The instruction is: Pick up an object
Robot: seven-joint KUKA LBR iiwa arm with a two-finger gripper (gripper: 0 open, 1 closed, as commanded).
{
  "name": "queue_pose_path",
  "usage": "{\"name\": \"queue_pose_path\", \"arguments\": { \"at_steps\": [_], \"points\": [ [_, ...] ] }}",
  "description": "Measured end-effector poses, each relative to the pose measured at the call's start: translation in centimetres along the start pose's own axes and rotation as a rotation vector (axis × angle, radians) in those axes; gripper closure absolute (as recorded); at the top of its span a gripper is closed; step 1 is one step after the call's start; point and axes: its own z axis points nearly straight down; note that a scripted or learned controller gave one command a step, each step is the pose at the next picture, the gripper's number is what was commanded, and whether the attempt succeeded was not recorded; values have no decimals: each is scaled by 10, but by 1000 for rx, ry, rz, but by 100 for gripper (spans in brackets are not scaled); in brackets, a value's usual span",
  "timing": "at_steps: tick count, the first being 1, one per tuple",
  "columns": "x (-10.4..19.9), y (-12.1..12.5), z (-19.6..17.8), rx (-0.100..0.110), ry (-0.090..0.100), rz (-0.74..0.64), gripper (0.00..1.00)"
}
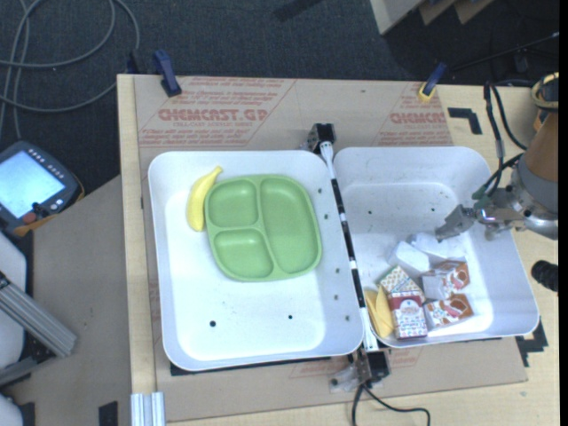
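Small cartons (424, 302) cluster in the right bin (506, 313) by a yellow item (382, 313), beyond them the green divided tray (264, 226) and banana (201, 197) in the left bin (240, 335), the jaws (453, 224) released above.

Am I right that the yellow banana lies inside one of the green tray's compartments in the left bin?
Not quite. The camera view shows the banana in the left bin, but it lies on the bin floor beside the green tray, against its left edge, not inside a compartment.
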Motion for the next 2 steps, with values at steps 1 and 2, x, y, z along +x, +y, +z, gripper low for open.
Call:
{"name": "queue_pose_path", "arguments": {
  "at_steps": [1, 2],
  "points": [
    [12, -12, 71, -11, -1, 0, 0],
    [13, -10, 59, -18, -2, 0, 100]
  ]
}}
